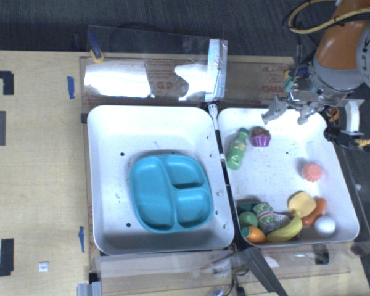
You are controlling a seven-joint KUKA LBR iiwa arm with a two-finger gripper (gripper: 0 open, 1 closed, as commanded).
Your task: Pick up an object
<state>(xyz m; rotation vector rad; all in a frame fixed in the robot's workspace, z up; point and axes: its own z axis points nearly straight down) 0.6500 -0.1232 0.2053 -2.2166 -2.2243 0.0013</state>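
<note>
My gripper (287, 116) hangs over the back edge of the right bin (277, 165), its two grey fingers spread open with nothing between them. Just in front of it and to the left lie a purple cupcake (260, 136) and a green bottle (237, 148). A pink ball (311, 172) rests further forward on the right. A heap at the bin's front holds a banana (285, 230), a yellow piece (301, 202), an orange carrot (319, 207), a white egg (325, 226), a small can (263, 214) and green pieces (246, 218).
The left bin (111, 140) holds a blue divided tray (171, 192). A clear plastic sheet (154, 73) stands behind the bins. A ridge (219, 159) divides the two bins. Cables (308, 11) loop above the arm at the top right.
</note>
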